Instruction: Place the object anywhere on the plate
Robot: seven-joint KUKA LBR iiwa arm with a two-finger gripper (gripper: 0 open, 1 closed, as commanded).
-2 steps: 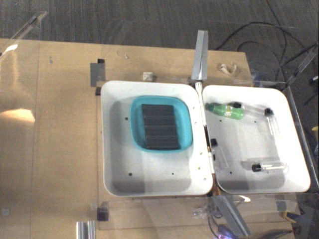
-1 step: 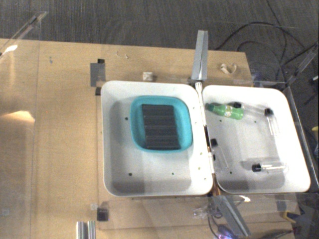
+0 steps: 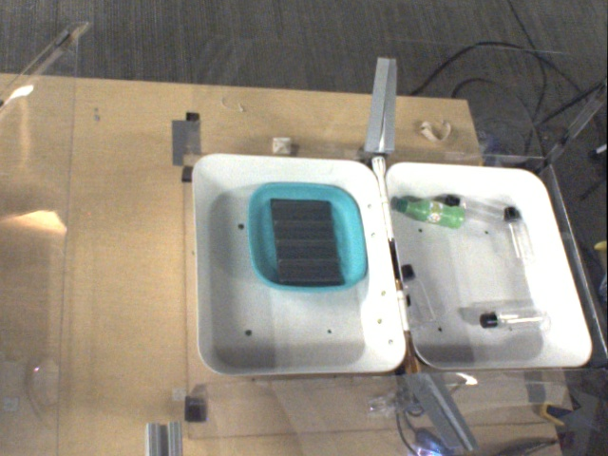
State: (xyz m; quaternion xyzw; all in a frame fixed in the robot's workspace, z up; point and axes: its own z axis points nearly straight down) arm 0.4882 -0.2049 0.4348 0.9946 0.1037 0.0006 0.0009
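Dark ridged block (image 3: 306, 242) lies flat in the middle of the teal plate (image 3: 258, 245), its ribs running left to right, as I watch from the remote station. The plate sits toward the far side of the left bin (image 3: 285, 345). In the right bin (image 3: 475, 264), a green tube (image 3: 432, 211) rests near the far-left corner. One clear tube with a black cap (image 3: 516, 234) lies near the far-right side, and another (image 3: 511, 319) lies near the front, well apart from the first. Both bins stand side by side on the wooden surface (image 3: 104, 255). I cannot tell whether the hand is open or closed.
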